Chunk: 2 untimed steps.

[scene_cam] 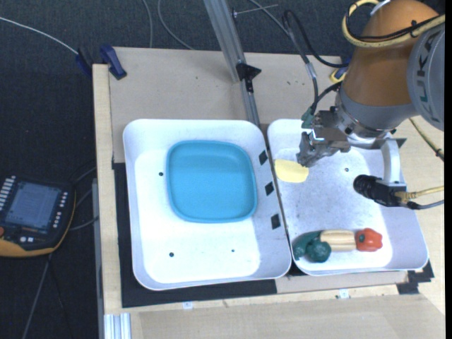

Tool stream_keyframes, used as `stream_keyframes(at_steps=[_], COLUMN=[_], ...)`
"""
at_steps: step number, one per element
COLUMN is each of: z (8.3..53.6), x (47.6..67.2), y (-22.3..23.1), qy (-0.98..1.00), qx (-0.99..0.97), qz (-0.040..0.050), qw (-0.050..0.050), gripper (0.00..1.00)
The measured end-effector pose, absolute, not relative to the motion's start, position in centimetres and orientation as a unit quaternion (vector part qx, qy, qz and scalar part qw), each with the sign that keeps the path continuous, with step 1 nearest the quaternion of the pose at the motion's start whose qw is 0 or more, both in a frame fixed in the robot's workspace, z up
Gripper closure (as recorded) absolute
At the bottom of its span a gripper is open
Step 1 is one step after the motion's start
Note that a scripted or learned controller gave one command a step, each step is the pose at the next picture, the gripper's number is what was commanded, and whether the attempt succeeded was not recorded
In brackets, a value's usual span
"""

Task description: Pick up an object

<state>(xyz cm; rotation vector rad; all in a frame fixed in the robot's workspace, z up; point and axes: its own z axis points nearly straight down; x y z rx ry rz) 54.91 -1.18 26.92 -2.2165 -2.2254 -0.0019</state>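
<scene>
While tool [308, 155] grip cannot be told, one yellow piece [291, 171], one blue tray [211, 181], two bins [141, 189].

A single fixed camera looked down from above the desk [191, 69], tilted so the near edge sat at the bottom of the view and the far edge toward the top. It stood far enough back to take in both white bins whole, the left bin [141, 189] and the right bin [402, 224] side by side, along with dark floor [49, 83] and cables beyond the desk on the left and far sides. The arm [385, 48] entered from the right, large at the upper right corner and partly cut by the frame.
</scene>
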Motion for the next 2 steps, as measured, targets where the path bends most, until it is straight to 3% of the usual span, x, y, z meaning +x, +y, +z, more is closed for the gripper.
stream_keyframes(at_steps=[2], z=[25.6], x=[52.3], y=[7.8], qy=[-0.709], qx=[-0.705], qz=[-0.0005], qw=[0.000], gripper=[1.00])
